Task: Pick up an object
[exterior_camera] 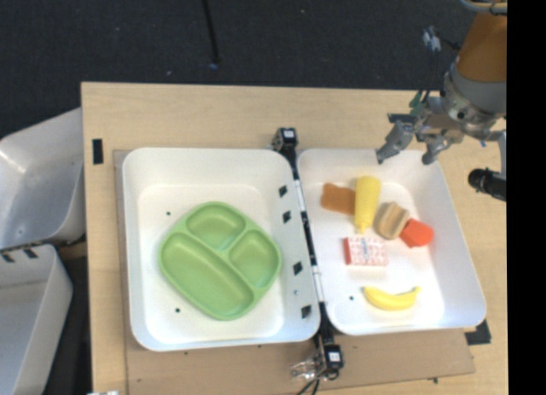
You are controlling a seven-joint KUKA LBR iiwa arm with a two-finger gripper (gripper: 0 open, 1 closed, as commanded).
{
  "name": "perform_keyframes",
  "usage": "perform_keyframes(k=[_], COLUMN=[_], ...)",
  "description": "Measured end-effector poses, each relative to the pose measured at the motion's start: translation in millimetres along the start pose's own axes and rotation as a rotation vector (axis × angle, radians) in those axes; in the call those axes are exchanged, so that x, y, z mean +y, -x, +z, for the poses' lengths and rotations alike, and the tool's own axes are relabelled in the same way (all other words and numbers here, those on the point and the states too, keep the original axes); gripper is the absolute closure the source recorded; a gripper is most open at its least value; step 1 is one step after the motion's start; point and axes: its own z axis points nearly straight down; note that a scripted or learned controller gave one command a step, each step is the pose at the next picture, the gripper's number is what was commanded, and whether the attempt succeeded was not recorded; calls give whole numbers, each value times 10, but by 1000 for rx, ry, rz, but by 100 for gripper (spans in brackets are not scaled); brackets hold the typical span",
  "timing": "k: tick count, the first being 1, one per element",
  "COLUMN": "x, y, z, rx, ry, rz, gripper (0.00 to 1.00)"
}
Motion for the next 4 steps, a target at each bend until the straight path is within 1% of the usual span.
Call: perform_keyframes(k=[1, 2, 3, 4], x=[18, -46, -51, -97], y=[-6, -24, -92, -24], z=[-87, 519, 981, 1425], rx=[-1, -2, -3, -3], ry=[13, 7, 10, 10], rz=[-3, -1, -2, 0], gripper=[0, 0, 0, 0])
